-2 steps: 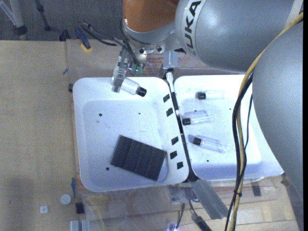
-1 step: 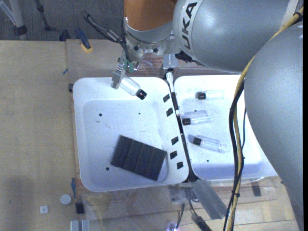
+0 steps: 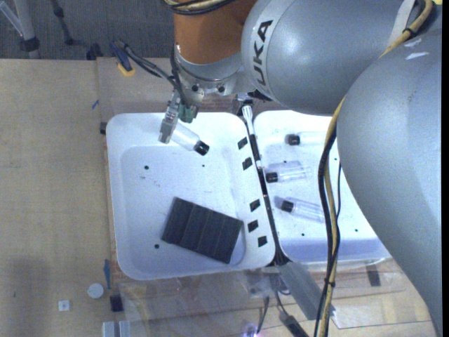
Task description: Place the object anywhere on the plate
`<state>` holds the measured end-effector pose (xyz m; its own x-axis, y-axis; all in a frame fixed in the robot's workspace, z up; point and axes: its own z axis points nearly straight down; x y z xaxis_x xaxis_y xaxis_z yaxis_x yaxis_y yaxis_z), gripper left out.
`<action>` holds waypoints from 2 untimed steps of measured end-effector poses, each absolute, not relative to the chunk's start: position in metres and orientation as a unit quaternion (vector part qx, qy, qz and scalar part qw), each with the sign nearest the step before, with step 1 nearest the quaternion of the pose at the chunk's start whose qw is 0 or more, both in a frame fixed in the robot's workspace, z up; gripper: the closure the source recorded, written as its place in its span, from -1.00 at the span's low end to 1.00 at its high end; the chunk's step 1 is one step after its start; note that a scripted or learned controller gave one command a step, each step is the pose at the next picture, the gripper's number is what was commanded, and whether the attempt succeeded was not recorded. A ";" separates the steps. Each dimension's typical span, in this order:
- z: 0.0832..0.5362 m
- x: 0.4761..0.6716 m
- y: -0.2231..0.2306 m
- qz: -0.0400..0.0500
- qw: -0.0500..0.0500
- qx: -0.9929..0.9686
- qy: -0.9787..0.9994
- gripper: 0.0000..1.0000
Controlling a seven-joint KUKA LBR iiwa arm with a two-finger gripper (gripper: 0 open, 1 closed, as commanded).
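My gripper (image 3: 170, 133) hangs over the far left corner of the left bin (image 3: 133, 188), below the orange wrist band. It is shut on a clear vial with a black cap (image 3: 189, 142). The vial sticks out to the right of the fingers, cap end pointing right and slightly down. The plate (image 3: 202, 230), a dark ribbed rectangle, lies flat on the near part of the left bin's floor. It sits well below and a little right of the gripper in the camera view.
The right bin (image 3: 351, 237) holds three more clear capped vials (image 3: 286, 174), near its left wall. A divider with black tabs (image 3: 254, 188) runs between the bins. The grey arm covers the upper right of the view.
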<state>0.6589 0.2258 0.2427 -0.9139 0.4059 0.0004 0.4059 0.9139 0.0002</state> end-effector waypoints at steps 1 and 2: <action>0.194 0.657 0.226 0.000 0.000 -0.168 -0.986 1.00; 0.295 0.650 0.226 -0.001 -0.002 -0.136 -0.991 1.00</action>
